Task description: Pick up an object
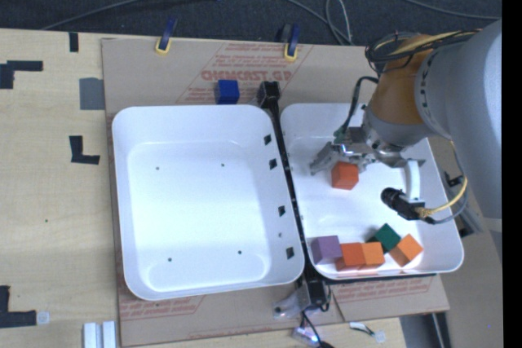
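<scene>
Gripper (349, 152) was hanging over the right bin (444, 257), in its upper half, with the fingers splayed fairly wide — one reaching out to the left, the other toward the right. Nothing was between them as far as I could see.

An orange-red cube (345, 175) sat right below the gripper in the picture, a touch toward the camera side, on the bin floor. It looked like it was just outside the finger span rather than in it, though from this slanted angle I couldn't say for sure how high the gripper was above it. So my guess is the grab hadn't happened — the gripper would need to shift slightly toward the near edge and drop so the fingers straddle the cube.

Rest of the stuff was bunched in the bin's near corner, well apart from the gripper: a purple cube (327, 247), an orange block (361, 255), a green cube (385, 238) and another orange cube (407, 249). A blue cube (227, 90) sat on the desk behind the left bin (122, 257).
</scene>
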You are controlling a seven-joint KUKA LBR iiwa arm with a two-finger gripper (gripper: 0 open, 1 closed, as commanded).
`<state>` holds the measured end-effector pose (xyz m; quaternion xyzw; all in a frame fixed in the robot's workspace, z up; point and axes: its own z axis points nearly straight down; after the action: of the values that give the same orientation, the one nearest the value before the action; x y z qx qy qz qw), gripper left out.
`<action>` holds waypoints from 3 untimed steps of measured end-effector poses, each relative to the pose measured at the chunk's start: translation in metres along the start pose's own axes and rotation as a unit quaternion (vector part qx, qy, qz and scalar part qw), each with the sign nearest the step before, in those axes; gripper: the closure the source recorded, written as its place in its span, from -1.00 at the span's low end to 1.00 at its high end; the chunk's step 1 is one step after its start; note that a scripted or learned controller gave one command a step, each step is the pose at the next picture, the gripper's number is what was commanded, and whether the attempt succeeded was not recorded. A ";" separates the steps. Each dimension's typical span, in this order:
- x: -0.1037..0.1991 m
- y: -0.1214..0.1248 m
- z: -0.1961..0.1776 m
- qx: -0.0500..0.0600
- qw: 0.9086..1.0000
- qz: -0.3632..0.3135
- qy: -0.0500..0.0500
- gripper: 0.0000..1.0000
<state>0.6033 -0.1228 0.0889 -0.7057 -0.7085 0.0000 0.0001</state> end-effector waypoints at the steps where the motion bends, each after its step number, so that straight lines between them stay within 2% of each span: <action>1: 0.013 -0.010 -0.001 -0.001 1.000 0.002 0.000 -1.00; 2: 0.028 -0.019 -0.001 0.000 1.000 0.002 0.000 -1.00; 3: 0.035 -0.052 -0.001 0.000 1.000 0.002 0.000 -1.00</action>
<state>0.5515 -0.0885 0.0897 -0.7073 -0.7069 0.0000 -0.0003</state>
